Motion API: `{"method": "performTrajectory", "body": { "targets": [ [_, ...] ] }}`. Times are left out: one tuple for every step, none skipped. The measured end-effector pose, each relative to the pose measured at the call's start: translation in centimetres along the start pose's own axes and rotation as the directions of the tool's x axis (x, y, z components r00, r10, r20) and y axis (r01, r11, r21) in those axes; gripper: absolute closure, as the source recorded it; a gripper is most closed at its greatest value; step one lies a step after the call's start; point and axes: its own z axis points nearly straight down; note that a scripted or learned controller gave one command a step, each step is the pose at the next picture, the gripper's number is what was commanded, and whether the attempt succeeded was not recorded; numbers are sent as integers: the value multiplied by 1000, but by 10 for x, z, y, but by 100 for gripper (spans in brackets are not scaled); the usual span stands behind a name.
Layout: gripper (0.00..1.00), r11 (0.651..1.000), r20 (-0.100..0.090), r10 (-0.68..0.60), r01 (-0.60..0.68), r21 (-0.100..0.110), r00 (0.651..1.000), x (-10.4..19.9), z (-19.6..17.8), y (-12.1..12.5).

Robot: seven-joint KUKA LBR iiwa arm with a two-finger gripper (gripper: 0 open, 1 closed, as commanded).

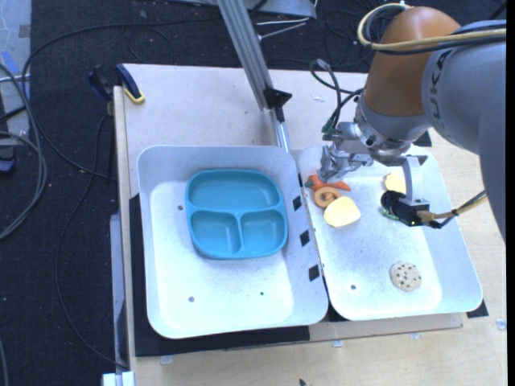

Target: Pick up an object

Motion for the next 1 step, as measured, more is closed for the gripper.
{"method": "performTrajectory", "body": {
  "targets": [
    [100, 1000, 1, 1, -1, 2, 1000, 58, 9, -3]
  ]
}}
